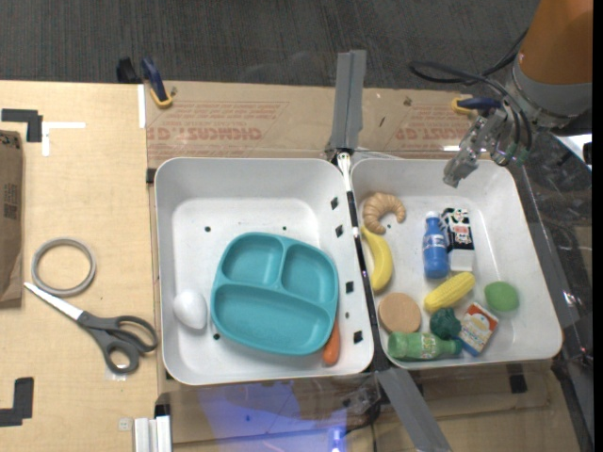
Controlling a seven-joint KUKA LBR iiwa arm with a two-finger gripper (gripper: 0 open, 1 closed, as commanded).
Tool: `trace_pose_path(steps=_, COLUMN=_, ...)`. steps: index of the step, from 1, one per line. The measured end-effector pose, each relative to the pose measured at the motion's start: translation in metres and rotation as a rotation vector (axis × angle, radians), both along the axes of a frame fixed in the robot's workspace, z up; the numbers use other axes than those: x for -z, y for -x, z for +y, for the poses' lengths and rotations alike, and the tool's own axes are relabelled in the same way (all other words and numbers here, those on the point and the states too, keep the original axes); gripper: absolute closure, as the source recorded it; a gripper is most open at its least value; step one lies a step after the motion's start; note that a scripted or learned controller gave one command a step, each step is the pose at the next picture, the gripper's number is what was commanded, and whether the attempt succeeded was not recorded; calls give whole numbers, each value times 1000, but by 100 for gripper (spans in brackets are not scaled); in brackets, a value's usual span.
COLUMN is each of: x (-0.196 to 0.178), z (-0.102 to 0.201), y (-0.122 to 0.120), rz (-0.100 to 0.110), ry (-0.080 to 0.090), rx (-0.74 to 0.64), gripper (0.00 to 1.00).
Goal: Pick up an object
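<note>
My gripper [482, 158] hangs open over the far right corner of the right bin [528, 217], with nothing between its fingers. Below it in that bin lie a croissant [383, 210], a banana [379, 257], a blue bottle [434, 245] and a small black-and-white carton [459, 229]. Nearer the front are a corn cob [449, 291], a green ball [501, 296], a tan round disc [400, 313], a dark green lump [444, 325], a small juice box [479, 329] and a green bottle [422, 347]. The carton is the closest item to the gripper.
The left bin [179, 205] holds a teal divided plate [275, 293], a white egg [190, 309] and an orange carrot [331, 347]. On the bench to the left lie scissors [94, 328] and a tape roll [63, 265].
</note>
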State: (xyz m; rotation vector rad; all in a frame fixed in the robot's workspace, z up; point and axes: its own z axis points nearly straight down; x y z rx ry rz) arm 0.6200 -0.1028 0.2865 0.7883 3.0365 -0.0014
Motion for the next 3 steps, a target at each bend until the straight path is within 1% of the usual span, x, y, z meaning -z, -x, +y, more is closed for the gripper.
trace_pose_path(steps=1, x=0, z=0, y=0, rz=1, ry=0, rx=-1, gripper=0)
trace_pose_path(steps=2, x=163, z=-16, y=25, rz=3, ry=-1, rx=56, gripper=0)
trace_pose_path(steps=3, x=195, z=-3, y=50, rz=3, ry=-2, rx=126, gripper=0)
